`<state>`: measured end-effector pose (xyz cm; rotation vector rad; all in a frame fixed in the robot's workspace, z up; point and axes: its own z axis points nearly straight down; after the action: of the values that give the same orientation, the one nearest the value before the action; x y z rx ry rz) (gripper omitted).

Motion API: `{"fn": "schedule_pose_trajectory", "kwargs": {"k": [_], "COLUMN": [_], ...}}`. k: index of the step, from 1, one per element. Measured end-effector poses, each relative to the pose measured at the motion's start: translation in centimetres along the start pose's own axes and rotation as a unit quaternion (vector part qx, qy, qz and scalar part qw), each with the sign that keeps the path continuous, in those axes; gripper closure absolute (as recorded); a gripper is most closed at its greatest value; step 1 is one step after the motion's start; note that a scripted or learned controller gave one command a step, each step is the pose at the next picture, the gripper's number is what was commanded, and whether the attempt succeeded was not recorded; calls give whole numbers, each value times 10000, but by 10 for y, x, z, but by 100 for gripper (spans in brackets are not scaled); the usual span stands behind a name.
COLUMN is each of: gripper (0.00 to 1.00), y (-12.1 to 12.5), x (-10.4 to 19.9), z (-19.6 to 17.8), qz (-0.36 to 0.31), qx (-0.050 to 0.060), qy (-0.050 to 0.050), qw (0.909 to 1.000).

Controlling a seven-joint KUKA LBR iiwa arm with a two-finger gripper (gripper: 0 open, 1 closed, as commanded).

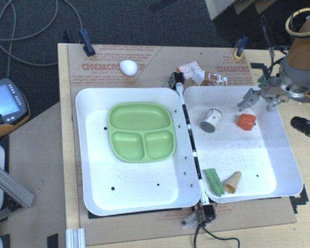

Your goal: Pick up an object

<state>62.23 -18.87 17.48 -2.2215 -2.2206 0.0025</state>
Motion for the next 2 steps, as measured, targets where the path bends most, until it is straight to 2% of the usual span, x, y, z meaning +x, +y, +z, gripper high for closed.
{"fn": "schedule_pose_trajectory", "kwargs": {"k": [1,2], "gripper": [0,0], "y": [2,16], "x": [-5,-13], "z": [78,90], "qz": [0,-8], "qx": [1,-18], "qy": [6,-1], "qw": [10000,10000]}}
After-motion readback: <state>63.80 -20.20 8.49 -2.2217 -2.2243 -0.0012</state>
